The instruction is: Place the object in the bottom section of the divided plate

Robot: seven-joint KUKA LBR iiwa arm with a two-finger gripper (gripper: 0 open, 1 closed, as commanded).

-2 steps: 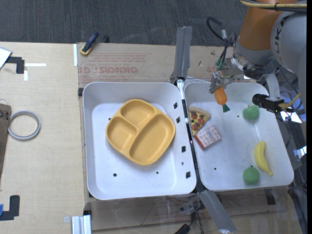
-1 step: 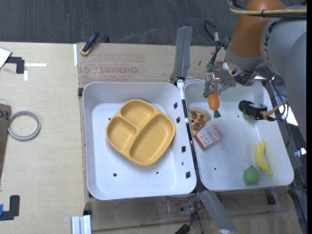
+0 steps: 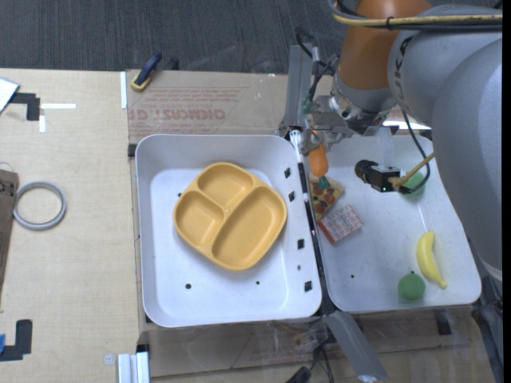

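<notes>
A yellow divided plate (image 3: 230, 214) lies in the left bin (image 3: 160, 294), with two small sections at its upper left and one large section at its lower right. My gripper (image 3: 317, 152) hangs over the top left corner of the right bin (image 3: 383, 294), close to the wall between the bins. A small orange object (image 3: 318, 163) sits between its fingertips, and the gripper is shut on it. The orange object is just above a toy pizza slice (image 3: 326, 194) and to the right of the plate.
In the right bin lie a red-and-white packet (image 3: 341, 223), a yellow banana (image 3: 431, 259), a green ball (image 3: 412, 286) and a green piece (image 3: 415, 185). A tape ring (image 3: 36, 205) rests on the bench at far left.
</notes>
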